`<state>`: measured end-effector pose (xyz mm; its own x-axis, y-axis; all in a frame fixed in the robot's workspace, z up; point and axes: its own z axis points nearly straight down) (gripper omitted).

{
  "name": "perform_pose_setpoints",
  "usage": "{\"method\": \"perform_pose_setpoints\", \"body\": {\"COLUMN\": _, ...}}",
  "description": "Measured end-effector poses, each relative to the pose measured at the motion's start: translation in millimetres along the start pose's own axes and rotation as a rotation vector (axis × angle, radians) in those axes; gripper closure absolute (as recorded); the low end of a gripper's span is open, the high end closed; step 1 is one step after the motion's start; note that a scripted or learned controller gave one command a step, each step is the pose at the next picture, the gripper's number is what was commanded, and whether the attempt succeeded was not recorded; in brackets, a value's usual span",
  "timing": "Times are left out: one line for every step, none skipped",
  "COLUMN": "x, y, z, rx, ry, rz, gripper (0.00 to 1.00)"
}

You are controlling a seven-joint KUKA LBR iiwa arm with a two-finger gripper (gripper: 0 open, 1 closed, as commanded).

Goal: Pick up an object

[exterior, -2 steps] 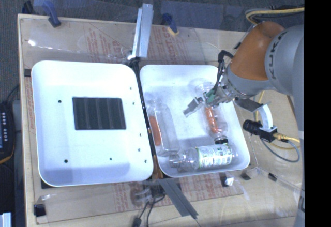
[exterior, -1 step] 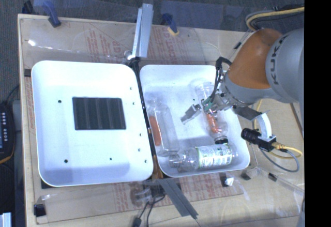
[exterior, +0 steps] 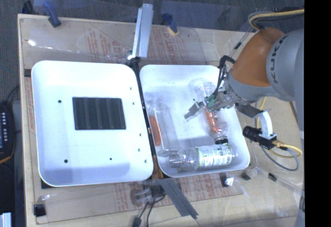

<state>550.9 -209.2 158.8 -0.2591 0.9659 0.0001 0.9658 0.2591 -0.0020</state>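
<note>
The left bin (exterior: 85, 117) carries a dark ribbed rectangular panel (exterior: 99, 113) on its floor.

The right bin (exterior: 155, 78) holds all candidate objects. Against its left wall lies a clear tube with an orange core (exterior: 156, 129). Along the near wall lies a clear bottle with a white label and dark cap (exterior: 207, 157), on its side. Toward the right wall lies a second clear item with orange contents (exterior: 213, 123).

My gripper (exterior: 199, 107) sits low over the middle of the right bin, just left of that orange-filled item and above the labelled bottle. I cannot tell whether my jaws are wide or narrow: the finger shapes merge with the transparent plastic beneath them. I see nothing between them.

Failure risks, as I judge them:
1. Transparent, rounded bodies are likely to roll or slip out on closing.
2. The orange-filled item lies near the right wall; a descent there may strike the wall.
3. Closing between objects would yield an empty grasp.
</note>
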Motion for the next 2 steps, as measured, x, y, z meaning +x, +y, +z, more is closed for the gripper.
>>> {"method": "perform_pose_setpoints", "body": {"x": -2, "y": 8, "z": 15, "rx": 0.001, "ry": 0.001, "rz": -0.012, "gripper": 0.0}}
{"method": "perform_pose_setpoints", "body": {"x": 4, "y": 9, "z": -20, "rx": -0.002, "ry": -0.001, "rz": -0.137, "gripper": 0.0}}
